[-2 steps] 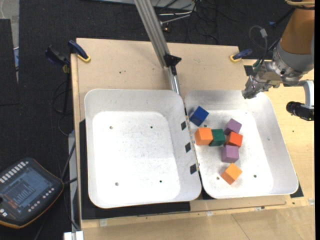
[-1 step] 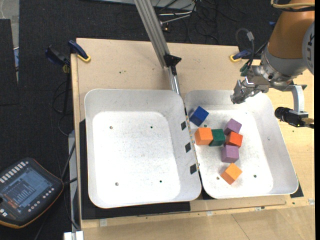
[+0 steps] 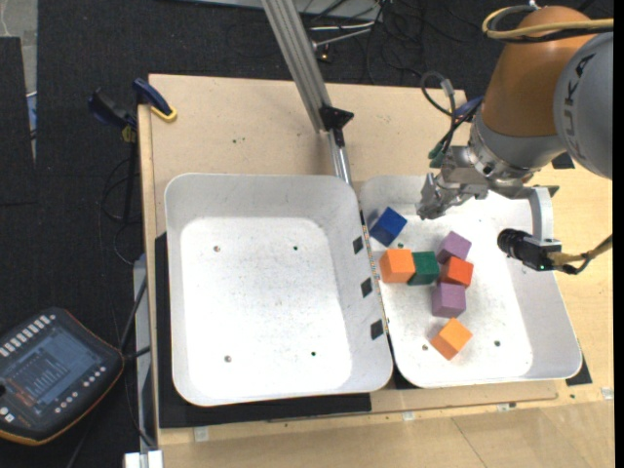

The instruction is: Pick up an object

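Several small blocks lie in the right bin (image 3: 546,354). A blue block (image 3: 388,226) sits near the bin's left wall. Below it an orange block (image 3: 396,265) touches a green block (image 3: 424,268). To their right are a purple block (image 3: 454,247), a red-orange block (image 3: 457,272) and a second purple block (image 3: 448,299). Another orange block (image 3: 451,338) lies apart, nearer the front. My gripper (image 3: 432,205) hangs over the bin's back part, just above the purple block and right of the blue one. Nothing shows between its fingers.
The left bin (image 3: 185,222) sits beside the right one, their walls meeting at the middle. A slanted metal pole (image 3: 302,61) runs down to the bins' junction. A small black camera unit (image 3: 522,247) sticks out at the right bin's edge. A teach pendant (image 3: 49,369) lies at lower left.
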